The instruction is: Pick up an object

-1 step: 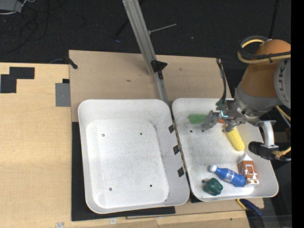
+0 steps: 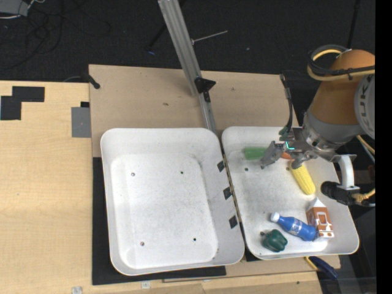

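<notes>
Camera view: arm reaching into rt bin [image 2: 343, 241], pick not yet made.
Jaws [image 2: 277, 154] hanging low betw. green item [image 2: 253, 154] and corn [image 2: 303, 179], apparently lining up a grasp; open/clenched state: cannot tell. Blue bottle [image 2: 295, 226], green pepper [image 2: 274, 241], carton [image 2: 321, 220] lying apart near front, ungrasped.

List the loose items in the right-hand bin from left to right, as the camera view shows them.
Green block → dark green pepper → blue bottle → corn cob → brown carton.
</notes>
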### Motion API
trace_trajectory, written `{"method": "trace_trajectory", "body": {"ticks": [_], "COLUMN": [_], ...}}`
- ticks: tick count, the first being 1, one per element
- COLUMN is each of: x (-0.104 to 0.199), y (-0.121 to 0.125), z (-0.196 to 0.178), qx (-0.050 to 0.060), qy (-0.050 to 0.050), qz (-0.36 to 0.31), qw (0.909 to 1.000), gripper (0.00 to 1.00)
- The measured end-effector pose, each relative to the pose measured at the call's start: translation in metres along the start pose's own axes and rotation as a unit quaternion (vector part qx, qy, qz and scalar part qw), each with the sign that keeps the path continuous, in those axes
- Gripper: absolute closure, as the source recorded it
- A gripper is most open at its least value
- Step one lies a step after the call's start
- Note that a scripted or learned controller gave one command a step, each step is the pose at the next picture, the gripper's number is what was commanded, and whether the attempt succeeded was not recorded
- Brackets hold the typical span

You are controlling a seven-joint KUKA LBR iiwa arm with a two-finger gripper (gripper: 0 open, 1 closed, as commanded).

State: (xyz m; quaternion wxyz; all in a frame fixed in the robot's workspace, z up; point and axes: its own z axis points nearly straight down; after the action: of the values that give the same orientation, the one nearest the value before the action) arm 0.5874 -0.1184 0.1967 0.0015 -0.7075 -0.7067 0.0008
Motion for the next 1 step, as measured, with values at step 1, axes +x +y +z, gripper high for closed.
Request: {"method": "trace_trajectory", "body": {"ticks": [1], "x": [-0.0078], "y": [0.0014], "z": [0.0481], "qx": [0.002], "qy": [0.0], "qz": [0.0], "qw": [1.0], "gripper": [0.0]}}
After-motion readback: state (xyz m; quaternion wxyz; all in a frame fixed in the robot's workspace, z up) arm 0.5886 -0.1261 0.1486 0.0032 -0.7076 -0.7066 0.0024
